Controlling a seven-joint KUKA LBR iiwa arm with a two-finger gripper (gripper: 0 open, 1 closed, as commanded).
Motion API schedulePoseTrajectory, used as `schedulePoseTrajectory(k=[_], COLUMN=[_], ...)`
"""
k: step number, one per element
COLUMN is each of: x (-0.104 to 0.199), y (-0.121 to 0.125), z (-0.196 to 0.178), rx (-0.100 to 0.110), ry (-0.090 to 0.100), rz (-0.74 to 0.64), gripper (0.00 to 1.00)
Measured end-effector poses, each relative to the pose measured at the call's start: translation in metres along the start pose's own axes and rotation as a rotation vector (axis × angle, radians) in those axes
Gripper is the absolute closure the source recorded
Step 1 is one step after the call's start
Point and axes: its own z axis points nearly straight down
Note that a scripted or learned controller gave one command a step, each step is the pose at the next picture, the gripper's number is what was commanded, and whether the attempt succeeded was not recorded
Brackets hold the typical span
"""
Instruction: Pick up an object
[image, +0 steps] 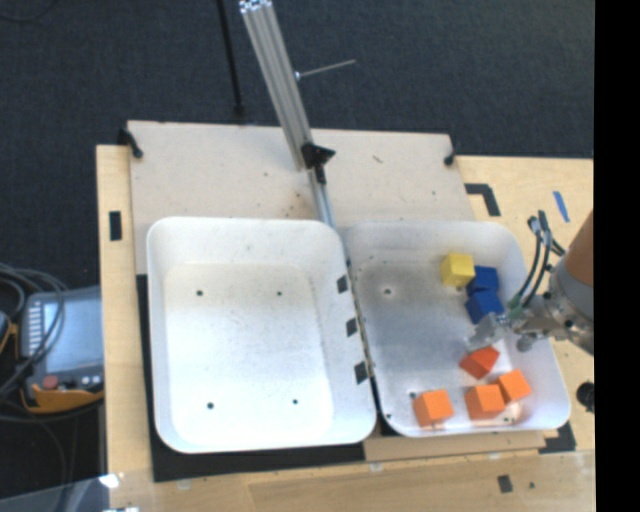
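The right bin (400, 300) holds several blocks. A yellow block (458, 268) lies near its far side, with two blue blocks (485, 292) just right of it. A red-orange block (481, 361) sits lower, and three orange blocks (433, 407) (485, 400) (514, 385) line the near edge. My gripper (507, 330) reaches in from the right and hangs over the right bin, between the lower blue block and the red-orange block. Nothing is seen held in it.
The left bin (250, 330) stands beside the right one, sharing a middle rim. A slanted metal rail (285, 90) rises behind the bins. A pendant with cables (55, 345) lies off the bench at the left.
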Motion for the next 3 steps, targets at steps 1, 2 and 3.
schedulePoseTrajectory(k=[1, 2, 3], x=[0.008, 0.004, 0.003], y=[0.002, 0.008, 0.009], z=[0.058, 0.072, 0.062], rx=[0.001, -0.023, -0.029], ry=[0.001, -0.009, -0.011], rz=[0.001, -0.001, 0.006], gripper=[0.00, 0.00, 1.00])
